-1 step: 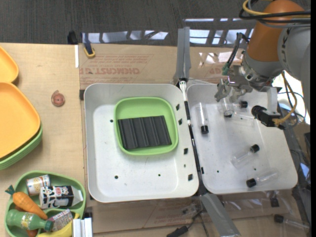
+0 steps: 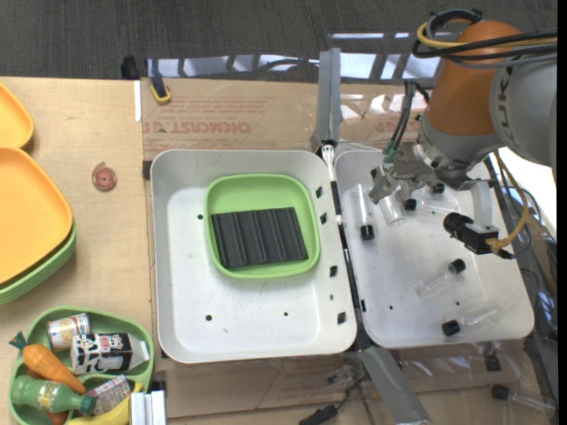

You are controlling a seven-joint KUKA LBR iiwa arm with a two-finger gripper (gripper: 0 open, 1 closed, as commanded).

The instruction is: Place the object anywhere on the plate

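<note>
My claw (image 2: 399,189), finger state can't tell, hangs over the right bin (image 2: 496,330) near its far-left corner, the dark ribbed slab (image 2: 259,237) lies flat on the green plate (image 2: 221,193) in the left bin (image 2: 177,317); looks stiff, light, grab by long edges.

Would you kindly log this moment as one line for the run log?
arm: over right bin | plate: green, left bin | dark ridged slab: on plate | clear vials: right bin
</note>
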